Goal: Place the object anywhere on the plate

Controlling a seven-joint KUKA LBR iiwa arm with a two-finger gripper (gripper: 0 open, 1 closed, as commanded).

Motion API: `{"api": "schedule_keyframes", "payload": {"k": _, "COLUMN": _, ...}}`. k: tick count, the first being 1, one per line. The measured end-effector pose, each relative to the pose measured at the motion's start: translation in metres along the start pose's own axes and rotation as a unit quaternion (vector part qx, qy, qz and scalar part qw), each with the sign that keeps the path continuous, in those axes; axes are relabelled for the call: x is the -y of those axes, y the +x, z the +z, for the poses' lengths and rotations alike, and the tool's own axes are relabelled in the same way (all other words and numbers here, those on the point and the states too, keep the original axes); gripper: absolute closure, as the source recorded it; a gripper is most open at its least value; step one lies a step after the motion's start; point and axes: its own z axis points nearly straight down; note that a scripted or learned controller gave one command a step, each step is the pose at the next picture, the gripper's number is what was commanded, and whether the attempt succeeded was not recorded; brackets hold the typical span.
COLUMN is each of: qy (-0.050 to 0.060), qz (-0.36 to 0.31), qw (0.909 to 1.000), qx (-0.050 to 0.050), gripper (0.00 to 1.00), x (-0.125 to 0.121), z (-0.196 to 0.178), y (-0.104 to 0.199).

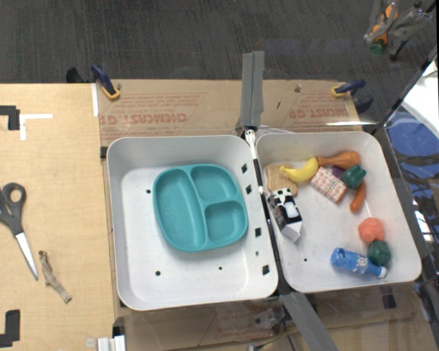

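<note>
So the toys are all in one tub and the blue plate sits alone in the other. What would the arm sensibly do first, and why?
Probably come down over the right bin and pick one toy lying apart, such as the blue bottle. The teal plate in the left bin carries nothing yet, and every toy lies in the right bin. The bottle has free space around most of it, unlike the crowded banana.

Single fixed overhead camera, slanted down, medium distance; left bin (128,232) and right bin (393,201) both framed.

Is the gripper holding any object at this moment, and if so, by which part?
Nothing is seen held. The toys, such as the banana, lie in the right bin, and the teal plate bears nothing.
</note>
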Motion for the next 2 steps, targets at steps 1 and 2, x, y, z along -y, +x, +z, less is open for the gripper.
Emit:
{"api": "schedule_keyframes", "payload": {"k": 1, "qy": 0.0, "qz": 0.002, "qw": 1.0, "qx": 0.002, "gripper": 1.0, "x": 0.002, "z": -0.008, "y": -0.0005}}
{"api": "schedule_keyframes", "payload": {"k": 2, "qy": 0.0, "qz": 0.003, "qw": 1.0, "qx": 0.004, "gripper": 1.0, "x": 0.0039, "z": -0.016, "y": -0.001}}
